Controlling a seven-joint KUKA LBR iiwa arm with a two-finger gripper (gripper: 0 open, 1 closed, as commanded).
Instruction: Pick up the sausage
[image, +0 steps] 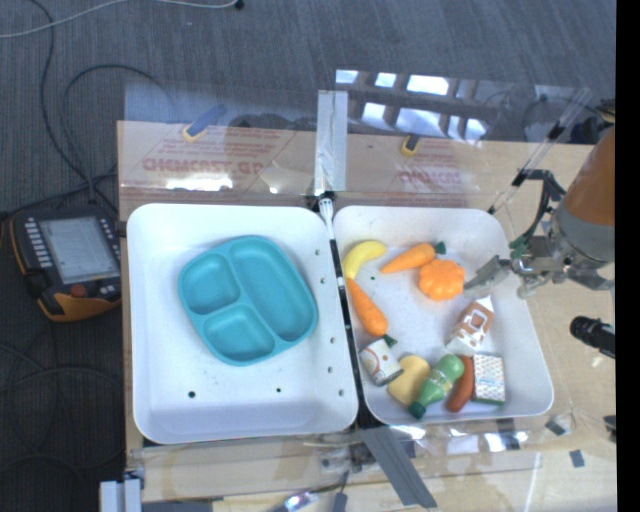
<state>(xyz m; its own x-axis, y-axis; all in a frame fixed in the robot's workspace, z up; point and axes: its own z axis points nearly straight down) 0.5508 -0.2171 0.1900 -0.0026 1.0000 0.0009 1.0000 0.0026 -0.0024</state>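
The sausage (461, 386) is a short red-brown piece lying near the front of the right bin (520, 300). It is wedged between a green vegetable (441, 380) on its left and a small patterned box (489, 378) on its right. My gripper (506, 272) hangs over the bin's right rim, well behind the sausage and apart from it, with nothing seen in it. The grey arm with its orange band (600, 190) comes in from the right edge.
The right bin also holds a banana (362, 256), two carrots (410, 258) (367, 307), an orange pepper (441, 279), a small carton (475, 322), a can (380, 361) and a yellow piece (408, 378). A blue divided plate (248, 297) lies in the left bin (160, 390).
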